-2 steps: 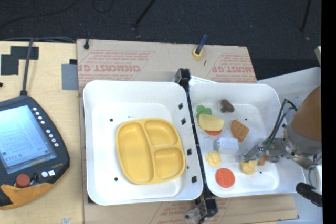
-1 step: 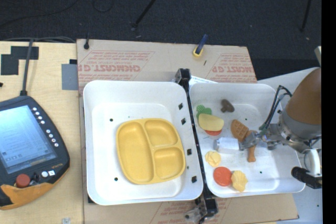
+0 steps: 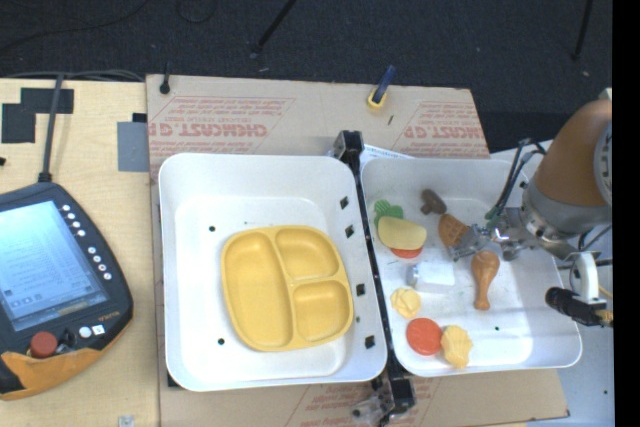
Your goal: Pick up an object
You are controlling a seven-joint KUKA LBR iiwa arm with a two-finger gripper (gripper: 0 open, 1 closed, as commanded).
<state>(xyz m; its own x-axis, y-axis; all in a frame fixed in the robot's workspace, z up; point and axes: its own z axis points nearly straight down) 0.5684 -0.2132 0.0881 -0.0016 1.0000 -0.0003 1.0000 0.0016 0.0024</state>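
Note:
The right bin (image 3: 545, 340) holds several toy foods. A brown drumstick (image 3: 484, 277) lies near its middle, with an orange-brown piece (image 3: 452, 230) and a dark brown piece (image 3: 432, 202) up and to the left. My gripper (image 3: 488, 241) hangs low over the bin, just above the drumstick's top end and right beside the orange-brown piece. Nothing is visibly held. Farther left are a yellow and red sandwich-like toy (image 3: 402, 236), a green piece (image 3: 388, 210) and a white block (image 3: 437, 275). A small yellow piece (image 3: 405, 301), a red tomato (image 3: 424, 335) and another yellow toy (image 3: 457, 346) sit near the front.
The left bin (image 3: 190, 215) holds a yellow divided plate (image 3: 288, 287). A black divider (image 3: 362, 255) separates the bins. A teach pendant (image 3: 55, 285) lies on the bench at far left. The arm's orange band (image 3: 572, 163) stands over the right bin's far right side.

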